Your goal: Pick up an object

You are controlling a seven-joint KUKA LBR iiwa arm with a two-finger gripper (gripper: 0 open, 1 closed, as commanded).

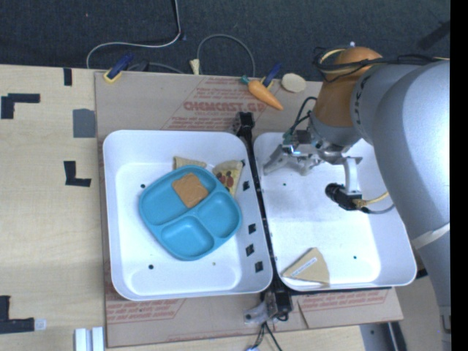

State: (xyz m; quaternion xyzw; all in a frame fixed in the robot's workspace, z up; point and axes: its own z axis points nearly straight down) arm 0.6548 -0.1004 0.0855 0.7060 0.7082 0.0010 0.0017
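A grey arm with an orange band (344, 86) reaches in from the right and bends down over the far part of the shallow white right-hand bin (380, 265). Its gripper (292, 158) hangs low over the far left area of that bin, close to the divider between the two bins; whether it is spread or pressed together cannot be told, and nothing is seen held in it.

A tan wedge-shaped piece like a sandwich half (307, 267) lies flat at the near edge of the right-hand bin, well apart from the gripper.

The shallow white left-hand bin (121, 218) holds a blue plastic divided plate (196, 221), tilted diagonally. A brown square like a slice of toast (191, 189) sits in the plate's far compartment. A pale triangular slice with dark spots (230, 174) lies just beside the plate's far right edge, and another tan piece (184, 164) peeks out behind the plate.

Beyond the bins, on the brown cardboard sheet (212, 101) covering the desk, an orange toy carrot (265, 95) lies near a small cream oval object (294, 82).
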